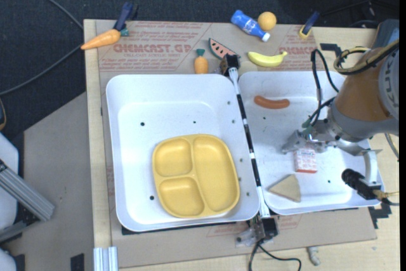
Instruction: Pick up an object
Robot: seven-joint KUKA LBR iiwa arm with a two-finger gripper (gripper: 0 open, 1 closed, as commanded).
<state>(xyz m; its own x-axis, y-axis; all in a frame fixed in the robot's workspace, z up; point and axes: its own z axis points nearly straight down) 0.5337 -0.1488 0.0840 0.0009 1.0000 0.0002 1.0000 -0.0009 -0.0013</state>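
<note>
Small packet (pixel 306 160), flat, light and probably slippery, lies in the right bin (pixel 330 203); I'd pinch its edges. My pincer (pixel 303 139) hovers above, state unclear.

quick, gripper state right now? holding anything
gripper: low in the right bin, by the small red-and-white packet; open or closed cannot be told, and no object is seen held.

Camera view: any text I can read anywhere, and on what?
"CHEMCAST G.P": red print on the brown board behind the left bin, repeated fainter nearby.
Red print by the right bin: partly hidden, unreadable.
Small red-and-white packet near the gripper: print too small to read.
</note>
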